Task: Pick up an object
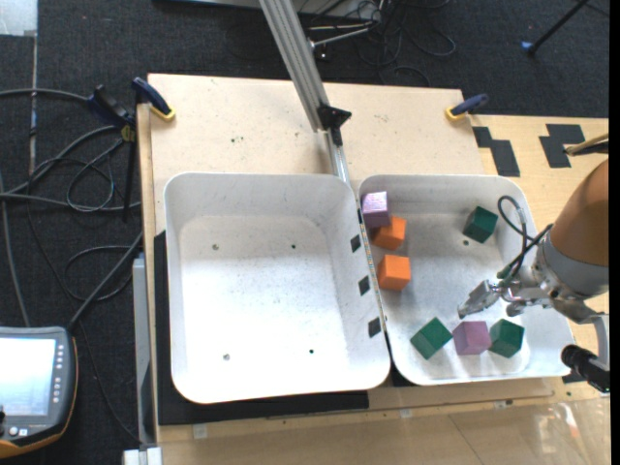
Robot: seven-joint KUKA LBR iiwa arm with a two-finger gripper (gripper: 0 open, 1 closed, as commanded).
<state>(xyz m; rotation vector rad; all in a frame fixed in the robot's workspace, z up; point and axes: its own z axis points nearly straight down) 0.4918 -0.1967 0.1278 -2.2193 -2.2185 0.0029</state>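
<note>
Jaws (481, 300) hover above purple cube (472, 337) in right bin (441, 187); their state unclear.

Gripper (481, 298) hovers low in the right bin (441, 190), just above a purple cube (472, 337) flanked by two green cubes (431, 338) (507, 338); two orange cubes (392, 271) sit near the divider.

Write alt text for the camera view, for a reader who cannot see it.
A grey robot arm reaches from the right, its gripper low over the right bin, just above a purple block flanked by two green blocks. That bin also holds two orange blocks, another purple and another green.
</note>
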